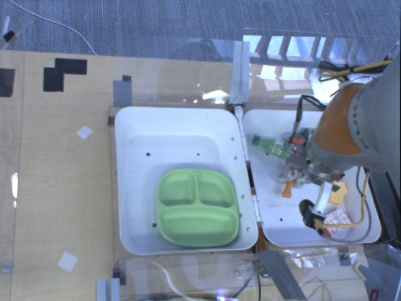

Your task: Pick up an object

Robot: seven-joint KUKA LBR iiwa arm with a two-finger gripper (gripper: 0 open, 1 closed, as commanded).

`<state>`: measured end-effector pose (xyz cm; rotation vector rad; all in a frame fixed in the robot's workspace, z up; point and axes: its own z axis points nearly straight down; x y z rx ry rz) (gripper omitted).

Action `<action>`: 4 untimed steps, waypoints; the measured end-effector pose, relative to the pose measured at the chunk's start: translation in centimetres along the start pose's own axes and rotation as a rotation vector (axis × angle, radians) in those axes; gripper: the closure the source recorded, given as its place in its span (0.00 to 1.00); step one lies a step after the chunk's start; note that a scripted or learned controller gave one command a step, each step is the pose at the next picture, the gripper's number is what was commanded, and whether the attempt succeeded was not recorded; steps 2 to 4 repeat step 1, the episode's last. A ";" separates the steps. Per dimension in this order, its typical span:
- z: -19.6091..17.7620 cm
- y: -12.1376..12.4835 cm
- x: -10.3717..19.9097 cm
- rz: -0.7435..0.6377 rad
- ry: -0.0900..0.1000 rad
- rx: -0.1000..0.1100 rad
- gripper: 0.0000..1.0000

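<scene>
Gripper (299,175): low in the right bin (276,231), over a small orange piece (287,190); how wide it stands, cannot tell.
Left bin (131,168): green divided plate (198,207), lying flat, long axis left to right.
Right bin: green bottle (273,146) on its side, neck pointing left.

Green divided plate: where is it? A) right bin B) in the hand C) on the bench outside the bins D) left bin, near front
D: the green divided plate lies flat on the floor of the left bin, toward its near edge, away from the arm.
</scene>
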<state>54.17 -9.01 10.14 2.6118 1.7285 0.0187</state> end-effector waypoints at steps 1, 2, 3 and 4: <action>-8.3 3.6 8.3 0.002 -0.003 0.011 1.00; -8.3 3.6 8.3 0.002 -0.003 0.011 1.00; -8.3 3.6 8.3 0.002 -0.003 0.011 1.00; -8.3 3.6 8.3 0.002 -0.003 0.011 1.00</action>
